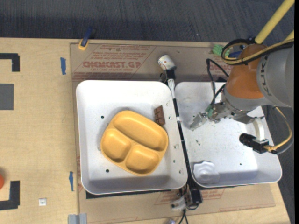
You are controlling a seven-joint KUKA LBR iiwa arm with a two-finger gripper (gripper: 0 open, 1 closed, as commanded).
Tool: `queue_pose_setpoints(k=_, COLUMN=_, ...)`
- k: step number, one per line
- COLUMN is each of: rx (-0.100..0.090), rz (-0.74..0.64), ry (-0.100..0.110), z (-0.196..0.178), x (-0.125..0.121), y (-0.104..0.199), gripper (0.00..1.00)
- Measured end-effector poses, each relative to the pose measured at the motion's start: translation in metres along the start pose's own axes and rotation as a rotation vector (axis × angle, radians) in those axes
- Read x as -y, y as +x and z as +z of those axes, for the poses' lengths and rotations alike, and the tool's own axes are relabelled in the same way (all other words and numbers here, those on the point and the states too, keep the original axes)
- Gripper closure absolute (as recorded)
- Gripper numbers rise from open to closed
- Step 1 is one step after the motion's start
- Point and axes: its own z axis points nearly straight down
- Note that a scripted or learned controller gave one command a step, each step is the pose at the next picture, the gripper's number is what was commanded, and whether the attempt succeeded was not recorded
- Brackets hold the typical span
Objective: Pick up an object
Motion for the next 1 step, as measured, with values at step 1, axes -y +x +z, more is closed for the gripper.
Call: queue_pose_setpoints(k=1, rx=0.001, rz=0.315, ry=0.003, z=0.0103, x=0.0451, y=-0.0057, gripper=0.0)
